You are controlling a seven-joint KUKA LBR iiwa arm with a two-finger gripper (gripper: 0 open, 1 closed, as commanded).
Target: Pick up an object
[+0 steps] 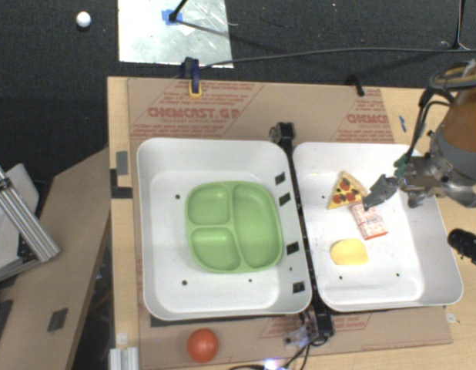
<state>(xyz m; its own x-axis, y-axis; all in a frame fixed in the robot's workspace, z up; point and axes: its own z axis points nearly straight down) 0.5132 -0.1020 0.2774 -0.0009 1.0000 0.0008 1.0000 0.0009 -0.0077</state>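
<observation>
Reaching in from the right edge of the camera view, the gripper (374, 195) hangs low over the right bin (430, 284), its dark fingers pointing toward the bin's middle. Whether those fingers are parted or pressed together cannot be told at this slant, and nothing can be seen held between them. The arm (457, 149) behind it shows an orange band above the grey wrist.

Taking the right bin as the landmark: three small things lie inside it. A toy pizza slice (346, 190), yellow with red spots, lies in the bin's upper middle, just beside the fingertips on their left. A small pink-and-white packet (370, 223) lies just below the fingertips, near the bin's centre; whether the fingers touch it cannot be told. A yellow rounded object (349, 252) rests lower in the bin, near the packet and apart from it.

Left of the right bin, and touching it along a line of black clips, sits the left bin (157, 284), which holds a green divided plate (233, 226) with three compartments. Below both bins, on the cardboard sheet (246, 106) under them, an orange-red ball (202, 344) rests just outside the left bin's lower rim.
</observation>
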